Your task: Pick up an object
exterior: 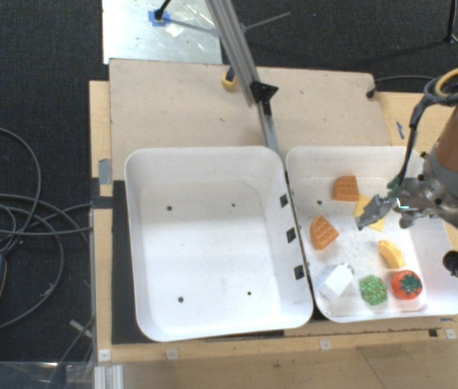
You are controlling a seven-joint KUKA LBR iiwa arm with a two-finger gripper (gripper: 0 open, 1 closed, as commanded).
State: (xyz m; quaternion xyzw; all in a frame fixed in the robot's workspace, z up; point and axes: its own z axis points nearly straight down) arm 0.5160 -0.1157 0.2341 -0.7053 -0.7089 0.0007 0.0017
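Camera view has my gripper (372, 214) low in the right bin (455, 302), reaching in from the right so the wrist clears the wall. Its dark tips sit just beside a yellow wedge (365, 206), apparently the likeliest target; whether they are spread or closed I cannot tell at this size. Nothing visible sits between them. Around it lie two orange waffle pieces (345, 188), a yellow piece (391, 255), a white block (336, 281), a green ball (373, 289) and a red tomato (408, 285), loosely scattered, leaving room to descend.

Toys (323, 232) lie in the right bin (455, 302), beside the left bin (143, 177).
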